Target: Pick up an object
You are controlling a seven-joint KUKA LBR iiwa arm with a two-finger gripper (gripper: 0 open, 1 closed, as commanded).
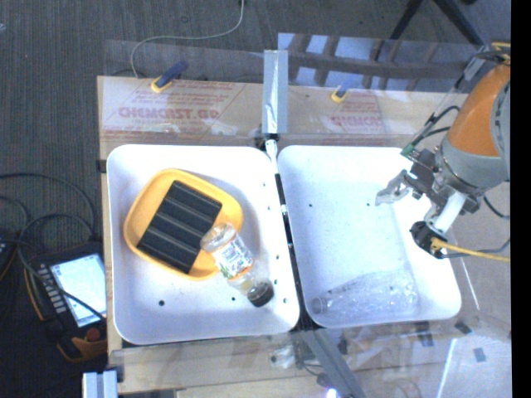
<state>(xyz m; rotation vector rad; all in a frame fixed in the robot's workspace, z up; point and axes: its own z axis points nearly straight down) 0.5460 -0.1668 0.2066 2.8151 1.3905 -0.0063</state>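
Clear plastic bottle (369, 293) lies low in our right bin (348, 181); gripper (415, 191), fingers spread and empty, could slip off its slick, crumpled side.

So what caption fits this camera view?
End effector over right bin; bottle, black block, yellow dish in left bin.

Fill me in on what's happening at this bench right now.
A robot arm reaches in from the right, its gripper hanging over the right bin with nothing between its fingers. A clear plastic bottle lies near that bin's front edge. In the left bin, a yellow dish carries a black ridged block, and a small labelled bottle with a dark cap lies beside it. Nothing has been picked up yet.
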